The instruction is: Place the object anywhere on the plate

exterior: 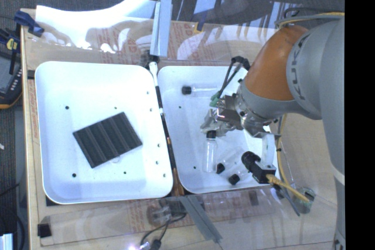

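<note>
- The task's object, a clear plastic tube with a dark cap (209,151), lies in the right shallow white bin (176,126). It is slender, cylindrical and see-through, so the white floor shows through its body. Its long axis runs roughly from 12 to 6 o'clock.
- The plate, a dark grey ribbed rectangular slab (108,139), lies flat in the left shallow white bin (53,85). Parallel grooves run along its length; its surface looks matte. It sits turned at a slant, long axis pointing toward 2 o'clock, near the middle of that bin's floor.
- The tube and the plate are well apart, in separate bins.
- The two-finger gripper (218,121) hangs over the right bin, at 12 o'clock from the tube's upper end and just beside it. Metallic parts and a small green spot show on it. Whether the jaws are spread or pressed together cannot be told from this view.
- The grey arm with the orange band (275,70) reaches in from 3 o'clock; its casing is smooth and rounded.
- Small black pieces (225,173) lie at 5 o'clock from the tube, near the right bin's front wall. Another small black cap (186,90) lies at 11 o'clock from the tube.
- Both bins are glossy white with rounded corners, resting on a light wooden bench (117,219).
</note>
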You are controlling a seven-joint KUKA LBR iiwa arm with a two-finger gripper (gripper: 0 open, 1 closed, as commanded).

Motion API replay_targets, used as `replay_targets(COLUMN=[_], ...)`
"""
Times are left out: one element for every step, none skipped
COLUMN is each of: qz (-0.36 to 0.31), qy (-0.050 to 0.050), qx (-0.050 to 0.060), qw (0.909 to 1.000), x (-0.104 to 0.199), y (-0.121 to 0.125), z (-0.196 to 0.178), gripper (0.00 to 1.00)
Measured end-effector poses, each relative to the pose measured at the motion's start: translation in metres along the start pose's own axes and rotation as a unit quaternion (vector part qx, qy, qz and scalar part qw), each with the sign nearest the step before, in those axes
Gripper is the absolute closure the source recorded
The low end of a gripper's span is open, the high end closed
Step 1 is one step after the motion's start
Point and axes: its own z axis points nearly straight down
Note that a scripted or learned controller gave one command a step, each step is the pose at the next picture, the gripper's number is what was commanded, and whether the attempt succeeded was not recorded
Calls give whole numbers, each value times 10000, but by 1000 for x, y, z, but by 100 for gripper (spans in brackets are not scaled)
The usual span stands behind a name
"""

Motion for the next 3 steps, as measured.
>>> replay_targets(qz=[-407, -1264, -1924], qy=[-3, -3, -3], qx=[8, 9, -3], qw=[9992, 9920, 9813], x=[77, 162, 228], y=[31, 40, 111], z=[29, -17, -101], gripper=[100, 100, 100])
